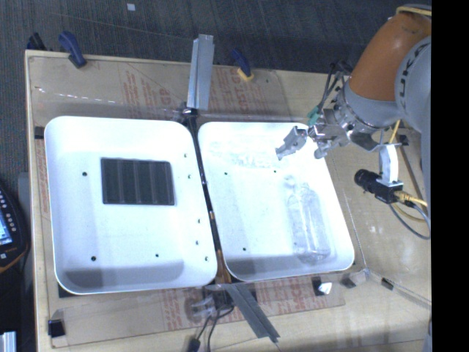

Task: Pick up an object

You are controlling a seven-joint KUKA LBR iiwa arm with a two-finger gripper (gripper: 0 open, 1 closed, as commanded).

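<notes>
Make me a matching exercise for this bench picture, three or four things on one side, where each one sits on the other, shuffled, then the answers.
Things:
1. clear plastic bottle
2. dark ribbed rectangular block
3. gripper
4. blue clamp

Places:
A. in the left white bin
B. at the bench's far left edge
C. lying in the right white bin
D. above the right bin's far right corner

Pairs: 1-C, 2-A, 3-D, 4-B

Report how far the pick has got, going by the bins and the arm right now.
Done: nothing lifted yet. The clear plastic bottle lies flat in the right white bin, near its right wall. In hand: the hand hangs over that bin's upper right corner with nothing between its fingers, up the bin from the bottle. Left: move over the bottle, descend, grip and lift. The dark ribbed rectangular block sits in the left bin.
</notes>
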